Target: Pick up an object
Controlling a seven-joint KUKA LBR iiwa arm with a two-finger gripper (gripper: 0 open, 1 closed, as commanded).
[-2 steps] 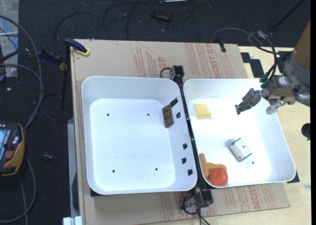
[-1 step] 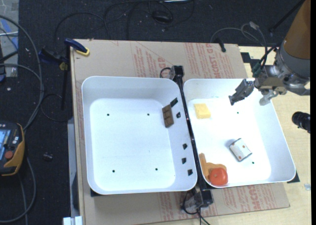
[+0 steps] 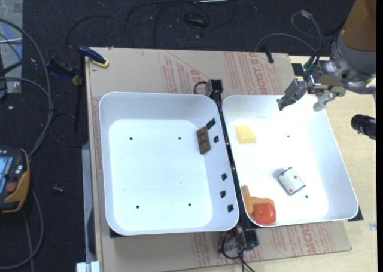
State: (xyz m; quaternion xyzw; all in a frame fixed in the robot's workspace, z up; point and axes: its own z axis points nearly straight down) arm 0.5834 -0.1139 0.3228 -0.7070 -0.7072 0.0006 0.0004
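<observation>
Three objects lie well apart from the pincer (image 3: pixel 304 96), open and empty over the right bin's (image 3: pixel 335 139) far rim; descending here risks grabbing nothing.

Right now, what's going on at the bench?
The grey arm's hand hangs over the far right corner of the right bin, its fingers spread with nothing between them. In that bin lie a yellow block, a small white and grey piece and an orange and red toy at the near left corner. A brown bar sits in the left bin by the divider. Nothing is picked up yet.
</observation>
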